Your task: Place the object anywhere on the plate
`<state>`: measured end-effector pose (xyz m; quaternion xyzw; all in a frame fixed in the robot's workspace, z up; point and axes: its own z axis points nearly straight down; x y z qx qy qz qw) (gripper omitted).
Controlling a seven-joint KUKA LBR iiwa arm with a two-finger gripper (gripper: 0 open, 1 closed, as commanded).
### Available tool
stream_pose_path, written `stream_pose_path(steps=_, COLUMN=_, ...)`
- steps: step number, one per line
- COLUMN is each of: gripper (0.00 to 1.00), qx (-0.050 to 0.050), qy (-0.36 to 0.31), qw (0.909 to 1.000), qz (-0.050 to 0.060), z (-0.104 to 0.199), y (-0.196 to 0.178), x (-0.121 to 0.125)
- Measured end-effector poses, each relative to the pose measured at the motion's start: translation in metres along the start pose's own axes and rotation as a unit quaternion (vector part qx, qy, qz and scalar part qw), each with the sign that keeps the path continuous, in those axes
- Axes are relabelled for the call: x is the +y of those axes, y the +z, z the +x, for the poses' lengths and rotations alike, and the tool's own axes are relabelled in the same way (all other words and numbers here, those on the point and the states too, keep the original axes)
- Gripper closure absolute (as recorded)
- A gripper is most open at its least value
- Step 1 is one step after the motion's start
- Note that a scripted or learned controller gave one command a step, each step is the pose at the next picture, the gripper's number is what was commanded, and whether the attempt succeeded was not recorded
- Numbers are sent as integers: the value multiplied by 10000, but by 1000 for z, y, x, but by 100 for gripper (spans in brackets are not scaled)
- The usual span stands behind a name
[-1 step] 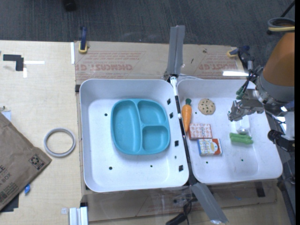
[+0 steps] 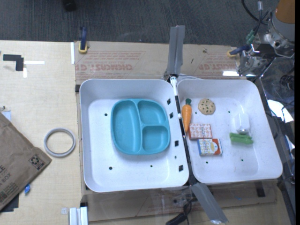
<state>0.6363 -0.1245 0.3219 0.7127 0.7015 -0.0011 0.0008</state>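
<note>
A teal divided plate lies in the middle of the left bin, with nothing on it. The right bin holds an orange carrot against its left wall. Beside the carrot are a round cookie and two small printed boxes. A green item lies further right, with a clear, hard-to-read piece just above it. My gripper hangs at the top right, beyond the right bin's far edge and well apart from every object.
A tape ring and a brown cardboard piece lie on the bench left of the bins. Grey tape strips mark the seam between the bins. Cables trail around the arm at the top right.
</note>
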Motion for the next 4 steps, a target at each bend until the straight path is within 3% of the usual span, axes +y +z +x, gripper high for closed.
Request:
stream_pose_path(steps=1, gripper=100, qx=6, qy=-80, qw=10000, qz=15, z=29, y=45, x=-76)
stream_pose_path(steps=2, gripper=100, qx=13, qy=-1558, qw=9878, qz=13, z=54, y=98, x=-160)
stream_pose_path(steps=3, gripper=100, qx=4, qy=-1164, qw=9932, qz=0, z=30, y=17, x=-153)
stream_pose_path(steps=4, gripper=100, qx=5, qy=-1330, qw=9911, qz=4, z=99, y=58, x=-80)
